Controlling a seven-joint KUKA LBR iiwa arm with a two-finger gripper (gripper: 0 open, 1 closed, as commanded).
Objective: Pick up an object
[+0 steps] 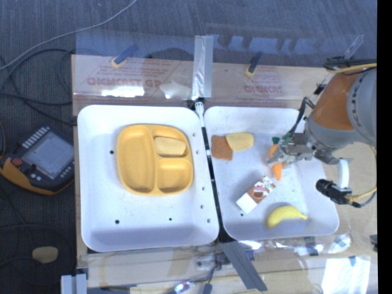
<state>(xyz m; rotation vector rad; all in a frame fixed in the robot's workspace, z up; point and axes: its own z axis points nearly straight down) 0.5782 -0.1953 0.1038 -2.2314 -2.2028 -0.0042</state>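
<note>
My gripper (280,156) is low over the right side of the right bin (318,225), reaching in from the right. A small orange carrot-like piece (277,171) lies directly under and just in front of it, touching or nearly touching the gripper tip. Left of it sit a brown slice (222,148) and a tan, bread-like piece (240,141), side by side. A white and brown packet (257,195) lies in the middle of the bin. A yellow banana (285,215) rests near the bin's front edge.
The left bin (98,225) holds a yellow divided plate (144,164) with a pale yellow piece (169,146) in its upper right compartment. A ridge (208,164) separates the two bins. The arm's grey and orange body (343,112) overhangs the right bin's right rim.
</note>
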